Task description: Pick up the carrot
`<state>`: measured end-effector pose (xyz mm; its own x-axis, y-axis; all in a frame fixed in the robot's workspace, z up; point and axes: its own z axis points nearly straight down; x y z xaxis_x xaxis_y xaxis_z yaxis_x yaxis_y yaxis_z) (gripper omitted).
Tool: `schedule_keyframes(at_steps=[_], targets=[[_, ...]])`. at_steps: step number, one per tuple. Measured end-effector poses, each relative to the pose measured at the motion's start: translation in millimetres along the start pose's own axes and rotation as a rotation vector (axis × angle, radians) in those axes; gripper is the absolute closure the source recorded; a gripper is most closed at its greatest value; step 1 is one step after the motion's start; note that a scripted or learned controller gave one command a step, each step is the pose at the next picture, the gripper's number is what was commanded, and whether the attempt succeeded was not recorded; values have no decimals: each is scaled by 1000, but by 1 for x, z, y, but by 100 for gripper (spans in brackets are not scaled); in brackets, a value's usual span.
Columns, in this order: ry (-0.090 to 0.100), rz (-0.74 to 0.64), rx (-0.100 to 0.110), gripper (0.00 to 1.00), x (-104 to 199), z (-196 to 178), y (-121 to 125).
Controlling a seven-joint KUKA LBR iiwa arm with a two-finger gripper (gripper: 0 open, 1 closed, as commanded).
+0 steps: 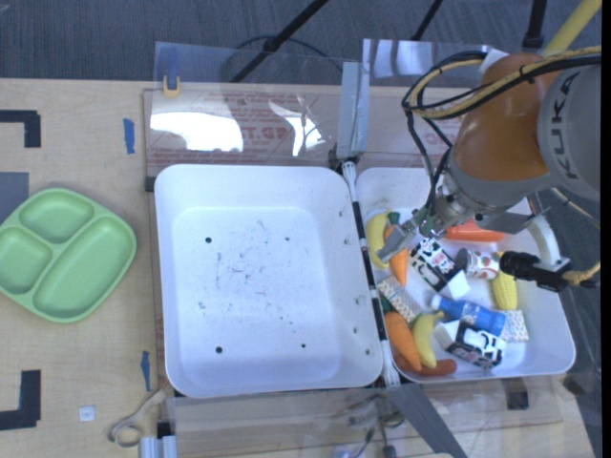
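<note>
The right bin (549,351) holds a heap of toy foods. An orange carrot (400,341) lies along the bin's left wall near the front, beside a yellow banana (424,338). A small orange cone-shaped piece (398,268) sits farther back by the same wall. A third orange piece (474,234) lies just to the right of the gripper. My gripper (427,225) hangs below the orange wrist band (501,122), low over the back of the right bin, above the heap. I see nothing held in it.
The left bin (181,218) stands beside the right one, with a divider wall (368,265) between them. A green sectioned plate (62,253) lies on the bench at the left. A blue bottle (473,314), a corn cob (505,292) and black-and-white packets (434,259) crowd the right bin.
</note>
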<state>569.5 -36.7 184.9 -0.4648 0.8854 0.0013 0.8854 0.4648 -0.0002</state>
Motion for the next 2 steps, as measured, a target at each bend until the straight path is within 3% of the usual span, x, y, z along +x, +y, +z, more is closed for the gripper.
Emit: schedule_keyframes(at_steps=[2], targets=[[0,0,0,0,0,0,0]])
